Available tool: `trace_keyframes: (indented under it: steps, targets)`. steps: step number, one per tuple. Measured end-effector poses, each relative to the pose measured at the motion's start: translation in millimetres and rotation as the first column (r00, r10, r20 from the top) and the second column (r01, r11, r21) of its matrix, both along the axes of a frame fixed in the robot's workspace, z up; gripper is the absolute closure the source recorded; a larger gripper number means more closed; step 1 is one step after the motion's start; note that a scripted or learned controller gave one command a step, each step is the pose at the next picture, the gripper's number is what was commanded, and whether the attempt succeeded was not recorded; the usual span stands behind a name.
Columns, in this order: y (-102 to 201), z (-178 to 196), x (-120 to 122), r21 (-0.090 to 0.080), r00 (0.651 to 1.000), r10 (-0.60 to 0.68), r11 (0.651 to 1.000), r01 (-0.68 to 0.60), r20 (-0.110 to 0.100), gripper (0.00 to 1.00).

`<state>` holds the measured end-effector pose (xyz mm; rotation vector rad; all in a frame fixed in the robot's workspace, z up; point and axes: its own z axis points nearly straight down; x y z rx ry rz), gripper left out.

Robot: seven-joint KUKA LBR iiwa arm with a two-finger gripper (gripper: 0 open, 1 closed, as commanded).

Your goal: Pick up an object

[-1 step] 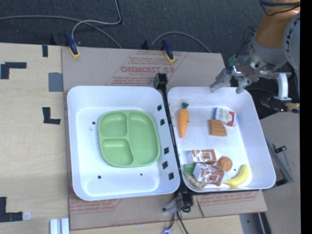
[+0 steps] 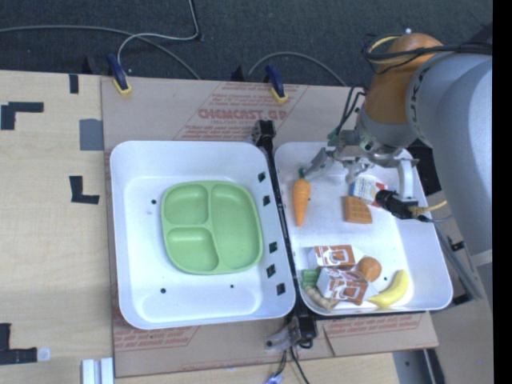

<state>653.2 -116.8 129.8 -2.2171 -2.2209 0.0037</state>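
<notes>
Two shallow white bins are seen side by side on a cardboard sheet (image 2: 240, 106) laid over the bench. In the left bin (image 2: 132, 166) a green divided plate (image 2: 212, 226) is set near the middle. The right bin (image 2: 424, 262) holds the loose things: a carrot (image 2: 301, 201) is placed upright close to the inner wall, a small brown cracker-like block (image 2: 357, 210) is found further right, and at the near end two small cartons (image 2: 340, 272), an orange round fruit (image 2: 369, 268) and a banana (image 2: 391, 290) are crowded together, touching one another.

The arm is reached in from the right, and the gripper (image 2: 352, 160) is held over the far end of the right bin, above and beside the carrot and the brown block. Whether its hand is wide or narrow cannot be told, and nothing is seen gripped in it.
</notes>
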Motion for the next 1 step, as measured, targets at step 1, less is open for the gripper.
trace_keyframes:
  steps: [1]
  targets:
    - [22.5, -44.4, -4.4, -0.002, 1.000, 0.000, 1.000, 0.000, 0.004, 0.00]
